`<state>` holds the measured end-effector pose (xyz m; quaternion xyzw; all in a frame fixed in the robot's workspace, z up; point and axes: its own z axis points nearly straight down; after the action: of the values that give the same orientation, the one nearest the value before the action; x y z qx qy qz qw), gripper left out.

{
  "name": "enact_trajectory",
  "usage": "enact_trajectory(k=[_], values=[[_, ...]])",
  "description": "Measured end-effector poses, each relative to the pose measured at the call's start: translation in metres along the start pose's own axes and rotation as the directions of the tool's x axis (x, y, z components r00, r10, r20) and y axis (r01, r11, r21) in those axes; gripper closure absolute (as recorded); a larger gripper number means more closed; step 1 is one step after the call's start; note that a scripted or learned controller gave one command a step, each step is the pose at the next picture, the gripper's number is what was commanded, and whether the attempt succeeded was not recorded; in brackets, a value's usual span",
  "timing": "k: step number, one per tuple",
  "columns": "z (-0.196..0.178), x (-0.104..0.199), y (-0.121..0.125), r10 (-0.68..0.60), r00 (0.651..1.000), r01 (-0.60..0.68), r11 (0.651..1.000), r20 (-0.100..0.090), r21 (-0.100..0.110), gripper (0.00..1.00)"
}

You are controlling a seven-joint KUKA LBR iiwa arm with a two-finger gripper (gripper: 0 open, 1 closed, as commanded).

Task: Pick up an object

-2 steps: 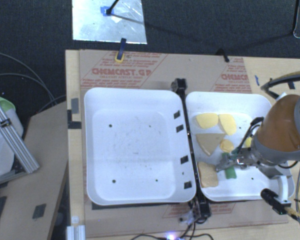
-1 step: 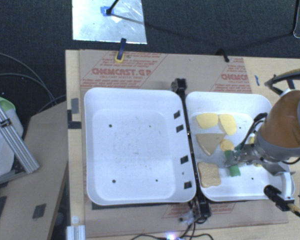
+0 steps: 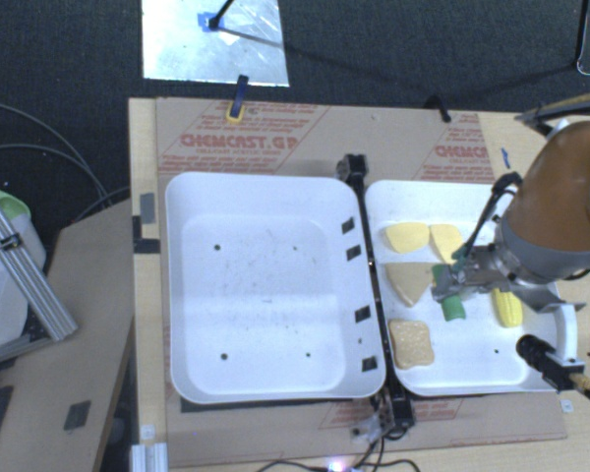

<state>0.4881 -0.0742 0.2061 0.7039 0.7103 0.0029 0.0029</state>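
over the right bin the pincer partly hides a green piece

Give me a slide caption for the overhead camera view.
KUKA gripper low over the right bin, above a green object among yellow food pieces.

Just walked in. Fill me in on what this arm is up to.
A grey arm with an orange band reaches in from the right over the right-hand bin. Its pincer is down among the play-food pieces, right at a small green piece. Around it lie two yellow wedges, a tan wedge, a corn cob and a slice of bread. Nothing is clearly lifted. The left bin holds no pieces.
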Motion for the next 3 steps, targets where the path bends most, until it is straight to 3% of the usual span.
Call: enact_trajectory(k=[1,2,3], values=[[0.023,0.073,-0.001,-0.001,1.000,0.001,1.000,-0.003,0.008,1.00],[0.022,0.132,-0.001,-0.001,1.000,0.001,1.000,-0.003,0.007,1.00],[-0.053,0.127,0.049,0.004,1.000,-0.004,1.000,0.000,-0.001,1.00]])
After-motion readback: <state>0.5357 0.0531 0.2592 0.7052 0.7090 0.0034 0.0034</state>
